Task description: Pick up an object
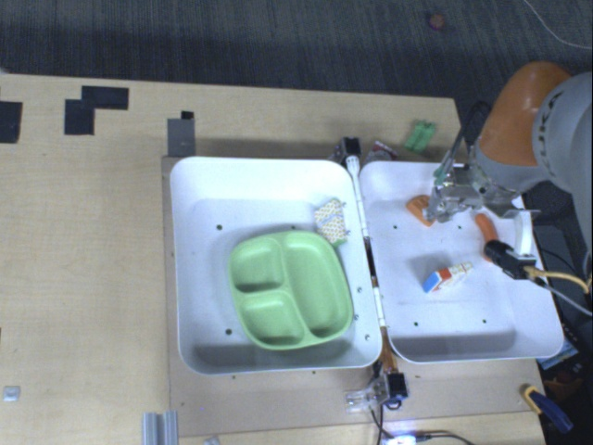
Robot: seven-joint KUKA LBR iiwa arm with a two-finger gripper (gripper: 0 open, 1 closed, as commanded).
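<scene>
Where gripper [443,202] hovers, small orange object [419,210].

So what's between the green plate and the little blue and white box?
In the camera view, the touching rims of the two white bins lie between the green plate and the blue and white box, plus bare bin floor.

Two white bins sit side by side on the bench: the left bin [190,248] and the right bin [463,332]. The left bin holds one green divided plate [290,288] and one small patterned piece [330,219]. The right bin holds one blue-white-red block [446,277] and two orange pieces [419,209] [485,223].
</scene>
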